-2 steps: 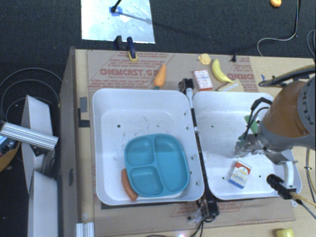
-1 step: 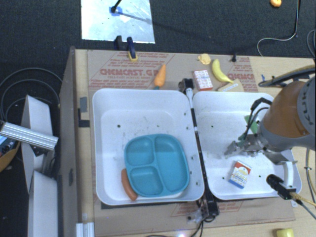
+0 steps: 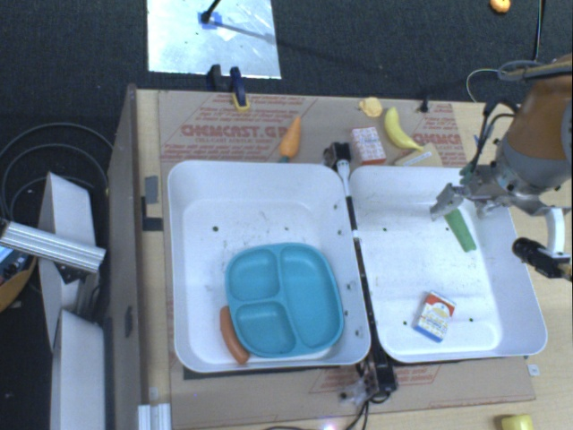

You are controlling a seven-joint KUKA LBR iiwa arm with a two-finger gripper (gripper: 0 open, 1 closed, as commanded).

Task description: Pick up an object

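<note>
Lying at a slant in the right bin (image 3: 501,330), a green stick-shaped object (image 3: 462,230) rests near the upper right corner, with the gripper (image 3: 458,201) directly over its upper end; whether the fingers are closed on it I cannot tell. A small blue and orange box (image 3: 435,316) sits lower in the same bin, well apart. Next door, the left bin (image 3: 192,240) holds a blue divided tray (image 3: 284,299) with an orange sausage-like piece (image 3: 233,335) beside its lower left edge. Behind the bins, on the cardboard, lie a banana (image 3: 399,129), a carrot (image 3: 290,138) and a small carton (image 3: 368,145).
</note>
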